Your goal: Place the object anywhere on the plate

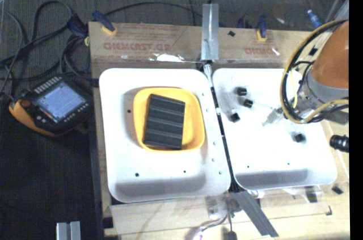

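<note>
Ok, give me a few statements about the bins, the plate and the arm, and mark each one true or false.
1. The dark ridged block lies on the yellow plate. True.
2. The plate sits in the right bin. False: it sits in the left bin.
3. The arm is over the right bin. True.
4. The block stands upright on one end. False: it lies flat.
5. Small dark bits lie in the right bin. True.
6. The handheld screen rests inside a bin. False: it lies on the floor, left of the bench.
</note>
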{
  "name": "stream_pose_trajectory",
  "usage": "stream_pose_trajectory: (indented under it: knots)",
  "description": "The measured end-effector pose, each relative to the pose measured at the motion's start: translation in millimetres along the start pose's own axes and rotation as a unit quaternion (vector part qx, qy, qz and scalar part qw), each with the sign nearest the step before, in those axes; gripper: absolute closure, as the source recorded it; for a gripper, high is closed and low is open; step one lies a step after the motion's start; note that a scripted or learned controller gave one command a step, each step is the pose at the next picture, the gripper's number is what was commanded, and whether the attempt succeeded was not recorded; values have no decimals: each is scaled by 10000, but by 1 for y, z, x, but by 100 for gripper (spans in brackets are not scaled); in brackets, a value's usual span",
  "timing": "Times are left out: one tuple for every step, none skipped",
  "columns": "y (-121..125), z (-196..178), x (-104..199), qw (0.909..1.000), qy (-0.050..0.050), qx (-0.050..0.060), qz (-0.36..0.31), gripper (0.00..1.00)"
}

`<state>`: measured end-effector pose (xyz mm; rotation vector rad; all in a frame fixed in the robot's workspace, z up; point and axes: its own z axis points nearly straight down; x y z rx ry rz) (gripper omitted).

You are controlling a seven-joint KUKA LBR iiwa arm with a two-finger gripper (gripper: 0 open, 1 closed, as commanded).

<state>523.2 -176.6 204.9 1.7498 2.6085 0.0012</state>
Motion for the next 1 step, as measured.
stream_pose_trajectory:
  knots:
    - [0,0,0,10000,0,1,0,0]
